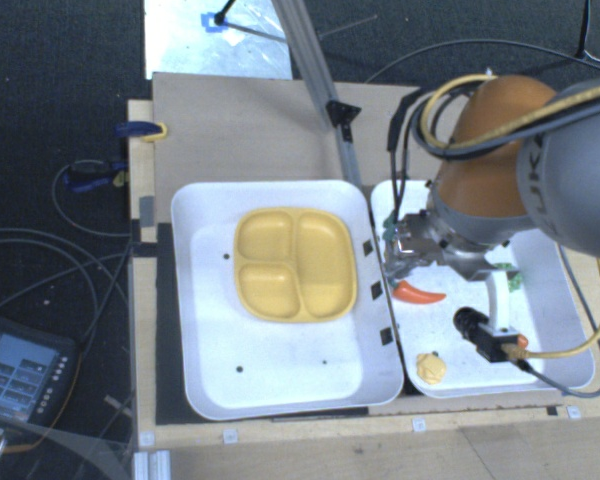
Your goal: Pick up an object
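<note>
The gripper [405, 253] hangs low in the right bin [570, 308], just left of and above the orange pepper [418, 292]; whether its jaws are parted, I cannot tell. Descending so near the bin's left wall, it may clip the rim or nudge the pepper aside.

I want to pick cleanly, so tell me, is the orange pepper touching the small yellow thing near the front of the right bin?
Apart. The camera view shows bare white bin floor between the orange pepper and the small yellow thing.

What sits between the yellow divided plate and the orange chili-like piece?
In the camera view, the adjoining rims of the left bin and right bin separate the yellow divided plate from the orange piece.
</note>
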You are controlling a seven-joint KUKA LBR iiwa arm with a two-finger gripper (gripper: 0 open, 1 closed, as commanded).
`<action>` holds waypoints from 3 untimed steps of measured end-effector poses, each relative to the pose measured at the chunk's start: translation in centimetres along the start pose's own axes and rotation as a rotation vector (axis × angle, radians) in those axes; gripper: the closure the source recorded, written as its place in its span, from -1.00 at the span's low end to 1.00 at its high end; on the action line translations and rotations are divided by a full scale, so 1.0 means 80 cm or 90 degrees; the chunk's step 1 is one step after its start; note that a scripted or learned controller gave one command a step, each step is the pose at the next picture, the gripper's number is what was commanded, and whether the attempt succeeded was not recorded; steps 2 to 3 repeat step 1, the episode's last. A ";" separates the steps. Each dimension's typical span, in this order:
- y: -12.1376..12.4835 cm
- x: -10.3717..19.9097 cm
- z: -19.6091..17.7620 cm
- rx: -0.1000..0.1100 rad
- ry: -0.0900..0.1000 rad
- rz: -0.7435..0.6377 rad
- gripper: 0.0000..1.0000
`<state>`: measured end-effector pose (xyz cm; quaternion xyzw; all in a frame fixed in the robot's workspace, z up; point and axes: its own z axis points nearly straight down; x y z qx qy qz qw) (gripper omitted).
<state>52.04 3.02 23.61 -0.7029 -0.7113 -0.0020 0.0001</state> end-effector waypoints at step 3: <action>-0.004 0.064 -0.009 0.001 0.000 0.000 1.00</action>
